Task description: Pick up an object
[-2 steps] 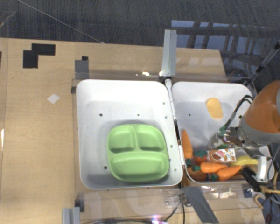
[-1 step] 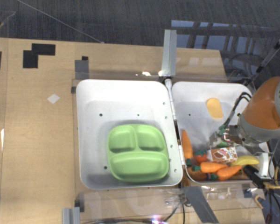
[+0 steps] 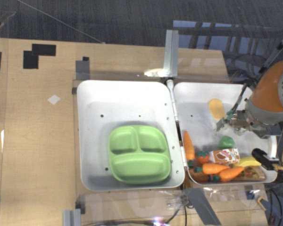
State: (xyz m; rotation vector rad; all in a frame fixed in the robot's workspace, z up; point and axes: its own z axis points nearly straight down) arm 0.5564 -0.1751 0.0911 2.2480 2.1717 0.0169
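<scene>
My gripper hangs over the right bin, reaching in from the right. It sits between a yellow-orange oval toy just up and left of it and a green round toy just below it. Nothing can be seen held in it. Along the bin's front edge lies a heap of toy food: an upright orange carrot, two more carrots, a small red and white box and a yellow banana.
The left bin holds a green divided plate near its front. A metal post stands behind the ridge where the two bins meet. Wooden bench surface stretches to the left.
</scene>
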